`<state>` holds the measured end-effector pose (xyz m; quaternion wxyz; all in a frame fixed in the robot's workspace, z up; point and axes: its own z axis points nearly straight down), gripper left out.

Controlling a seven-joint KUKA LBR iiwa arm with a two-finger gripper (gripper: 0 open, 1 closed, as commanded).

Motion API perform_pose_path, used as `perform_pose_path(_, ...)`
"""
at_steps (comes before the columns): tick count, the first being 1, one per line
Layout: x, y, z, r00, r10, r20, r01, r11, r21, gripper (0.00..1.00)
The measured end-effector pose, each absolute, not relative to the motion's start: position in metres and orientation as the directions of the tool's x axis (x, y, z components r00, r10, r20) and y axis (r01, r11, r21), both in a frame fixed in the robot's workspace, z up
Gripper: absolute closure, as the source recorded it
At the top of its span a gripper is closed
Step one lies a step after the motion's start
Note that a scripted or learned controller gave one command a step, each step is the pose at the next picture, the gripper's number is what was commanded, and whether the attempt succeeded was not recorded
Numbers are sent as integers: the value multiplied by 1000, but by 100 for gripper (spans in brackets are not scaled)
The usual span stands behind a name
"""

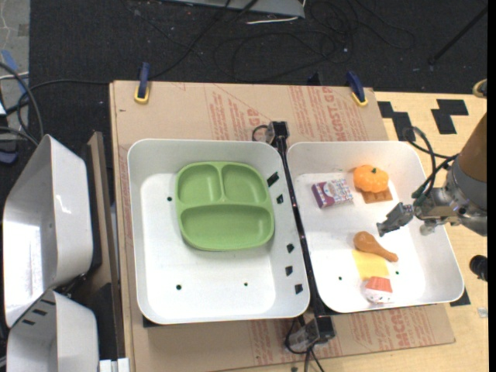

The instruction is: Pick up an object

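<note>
Camera view: gripper point(390, 222) at right-centre of frame, over right bin point(442, 273), just right of drumstick point(375, 246). Can't tell jaw opening; nothing visibly held. Pick not yet done, judging by layout: all objects lie on bin floor.

Likely target drumstick: centre of right bin, long axis diagonal, fat end upper left, thin end lower right, touching yellow block point(370, 266).

Elsewhere: orange pumpkin point(370, 178), purple packet point(332, 192), green tray point(225, 205) in left bin point(155, 270).

Red printed lettering runs across the brown board point(232, 103) lying under the bins, along its top edge and again along its lower right edge; it appears reversed or inverted and cannot be read. The purple packet point(332, 193) carries a label too small to read.
</note>
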<state>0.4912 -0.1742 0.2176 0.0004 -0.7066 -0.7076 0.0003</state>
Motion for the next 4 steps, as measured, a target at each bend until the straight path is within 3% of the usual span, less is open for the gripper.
perform_pose_path(1,533,-191,90,0,1000,-1,1000,0,4,0)
perform_pose_path(2,582,-117,93,-7,1000,0,1000,7,3,0)
perform_pose_path(3,581,-120,103,-2,1000,0,1000,2,2,100)
perform_pose_path(4,554,-91,266,-6,1000,-1,1000,6,13,100)
